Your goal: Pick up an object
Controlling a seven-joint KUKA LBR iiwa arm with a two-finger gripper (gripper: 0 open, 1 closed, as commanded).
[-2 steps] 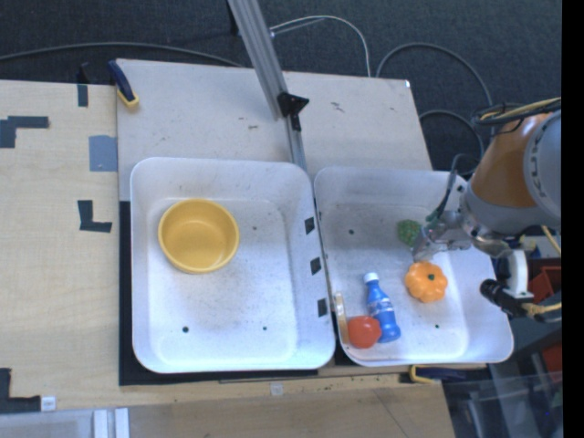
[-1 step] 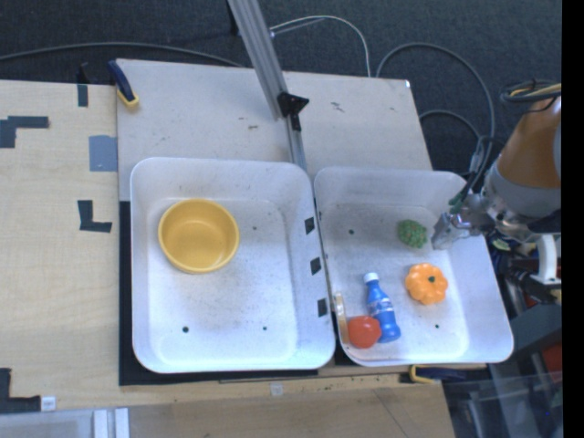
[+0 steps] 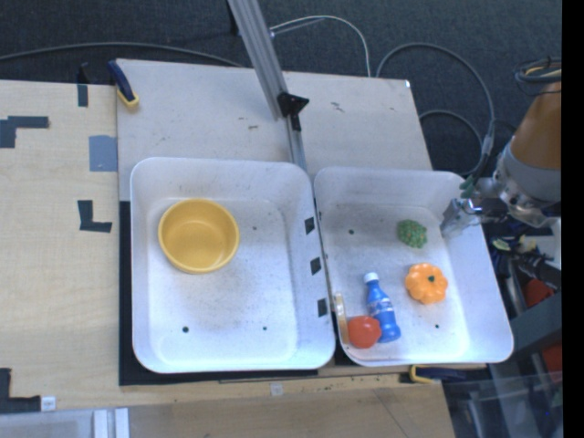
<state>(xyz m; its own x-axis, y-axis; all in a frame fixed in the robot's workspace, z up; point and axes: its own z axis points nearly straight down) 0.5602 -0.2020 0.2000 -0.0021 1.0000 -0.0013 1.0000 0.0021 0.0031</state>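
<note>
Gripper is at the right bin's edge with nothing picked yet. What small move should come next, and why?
Probably a short move inward and down toward the green object. The gripper sits at the right bin's right rim, and that object lies closest to it, standing apart from the orange pumpkin, blue bottle and red ball, so it looks the easiest target.

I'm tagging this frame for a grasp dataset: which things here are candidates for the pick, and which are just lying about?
Candidates for the pick:
yellow bowl, left bin
green item, right bin
orange pumpkin
blue bottle
red ball
tool, at the right bin's edge

Lying about:
blue-and-yellow clamp
cables
metal pole
</note>
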